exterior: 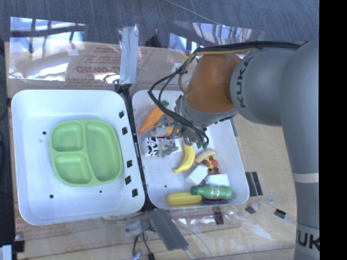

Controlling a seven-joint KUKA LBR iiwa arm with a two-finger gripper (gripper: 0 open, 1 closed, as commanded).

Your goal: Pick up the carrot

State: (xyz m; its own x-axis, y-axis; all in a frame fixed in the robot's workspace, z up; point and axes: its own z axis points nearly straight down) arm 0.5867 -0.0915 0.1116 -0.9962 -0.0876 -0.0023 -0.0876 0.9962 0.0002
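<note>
Right bin (237, 161) crowded: I see banana (186, 158), bottle (211, 192) and arm (260, 85) hemming the carrot (150, 120); open floor along left wall.

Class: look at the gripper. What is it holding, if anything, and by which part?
It cannot be told: the gripper sits at the carrot, its grasp unclear.

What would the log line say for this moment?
gripper over right bin | at carrot | grasp unclear | plate in left bin
</note>
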